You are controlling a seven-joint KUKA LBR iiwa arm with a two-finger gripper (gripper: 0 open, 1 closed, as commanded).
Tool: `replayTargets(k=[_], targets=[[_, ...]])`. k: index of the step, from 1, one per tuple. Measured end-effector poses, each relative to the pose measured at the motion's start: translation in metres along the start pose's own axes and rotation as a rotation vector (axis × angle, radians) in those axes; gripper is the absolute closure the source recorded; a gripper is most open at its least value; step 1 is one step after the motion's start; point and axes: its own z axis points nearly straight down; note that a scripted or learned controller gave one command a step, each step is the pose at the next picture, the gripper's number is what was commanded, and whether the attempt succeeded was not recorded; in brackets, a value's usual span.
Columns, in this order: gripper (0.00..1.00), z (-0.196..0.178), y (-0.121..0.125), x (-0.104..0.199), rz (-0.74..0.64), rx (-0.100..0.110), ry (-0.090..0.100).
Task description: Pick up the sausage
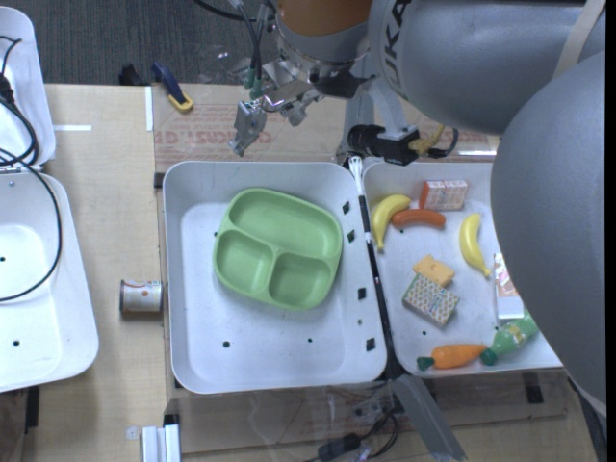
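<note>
Camera view, sausage (419, 218) small, reddish-orange, slightly curved, lying in right bin (539, 354), fingers (245, 128) apparently closed, empty

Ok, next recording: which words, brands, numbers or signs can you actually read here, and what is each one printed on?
"UK": part of a brand name in dark letters on the grey robot arm, the rest cut off by the arm's curve.
Red mirrored lettering on the brown cardboard sheet behind the bins: too blurred to read.
Print on the small pink carton and the patterned box: too small to read.
</note>
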Motion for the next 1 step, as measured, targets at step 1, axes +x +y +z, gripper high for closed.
replayTargets(k=[1], targets=[[0.0, 0.0229, -0.0267, -0.0378, -0.182, 0.003, 0.001]])
